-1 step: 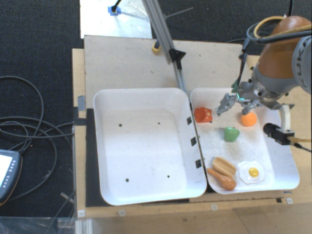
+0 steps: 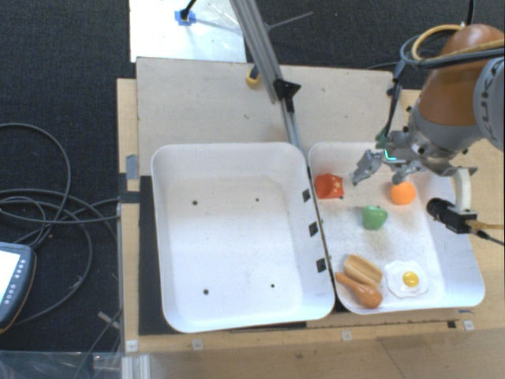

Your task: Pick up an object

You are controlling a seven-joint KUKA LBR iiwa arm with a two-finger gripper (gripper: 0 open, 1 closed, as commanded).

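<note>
A sausage (image 2: 360,290) and a hot dog bun (image 2: 363,268) are lying side by side near the front edge of the right bin (image 2: 461,287), the part of the bench closest to the camera, with a fried egg (image 2: 408,279) sitting just beside them toward the bin's front right corner. A green piece (image 2: 374,216) is resting around the middle of that bin. A red piece (image 2: 329,185) is sitting near the bin's left wall, toward the back. An orange ball (image 2: 403,193) is lying toward the back right area. The gripper (image 2: 379,164) is hanging over the back of the right bin, between the red piece and the orange ball, its fingers appearing spread apart with nothing between them. The arm (image 2: 458,93) is reaching in over the bin's back right corner. The left bin (image 2: 166,235) is sitting alongside, its right wall touching the right bin.
</note>
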